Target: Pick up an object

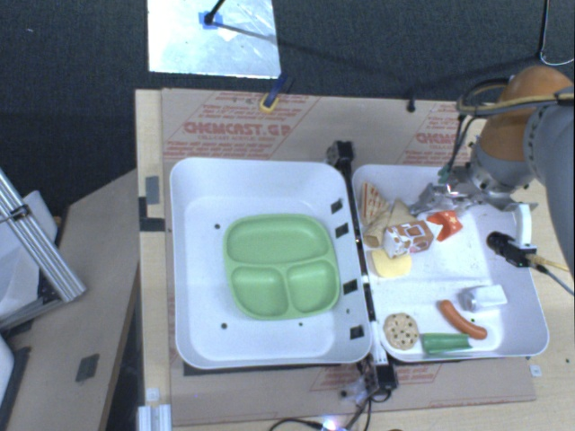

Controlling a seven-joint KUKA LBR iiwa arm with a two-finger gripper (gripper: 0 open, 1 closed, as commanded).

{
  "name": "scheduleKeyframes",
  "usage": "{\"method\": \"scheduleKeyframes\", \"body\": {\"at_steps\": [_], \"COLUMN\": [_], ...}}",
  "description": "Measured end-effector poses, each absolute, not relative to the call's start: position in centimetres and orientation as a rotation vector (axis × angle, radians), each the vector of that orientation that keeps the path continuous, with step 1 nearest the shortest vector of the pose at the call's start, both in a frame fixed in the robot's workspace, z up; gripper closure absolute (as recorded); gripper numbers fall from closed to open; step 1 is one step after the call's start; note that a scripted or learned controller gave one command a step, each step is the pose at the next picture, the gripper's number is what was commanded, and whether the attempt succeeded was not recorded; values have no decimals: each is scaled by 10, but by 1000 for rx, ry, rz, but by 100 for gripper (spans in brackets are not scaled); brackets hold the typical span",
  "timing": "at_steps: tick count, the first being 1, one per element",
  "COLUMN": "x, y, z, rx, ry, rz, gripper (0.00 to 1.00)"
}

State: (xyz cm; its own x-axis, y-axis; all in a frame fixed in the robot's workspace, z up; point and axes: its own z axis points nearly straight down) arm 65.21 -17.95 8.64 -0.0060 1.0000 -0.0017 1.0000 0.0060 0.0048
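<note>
the desk [225, 119] carries two bins. the left bin [193, 241] holds a green tray [278, 266], out of reach. the right bin [530, 326] keeps the loose toys within the arm's reach: sausage [463, 320], cookie [401, 330], red piece [444, 224]. the pincer [449, 192] sits low just above the red piece; whether it's open, i cannot tell.

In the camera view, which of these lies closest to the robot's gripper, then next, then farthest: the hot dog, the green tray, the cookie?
From the gripper:
1. Hot dog, right bin, toward its near right side.
2. Cookie, right bin, near left corner.
3. Green tray, in the middle of the left bin.
</note>
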Motion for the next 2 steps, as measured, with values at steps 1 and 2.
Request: {"method": "scheduleKeyframes", "body": {"at_steps": [1, 2], "x": [654, 655], "y": [-180, -179], "z": [86, 98], "rx": [2210, 2205], "ry": [2225, 2226], "rz": [4, 6], "gripper": [0, 100]}}
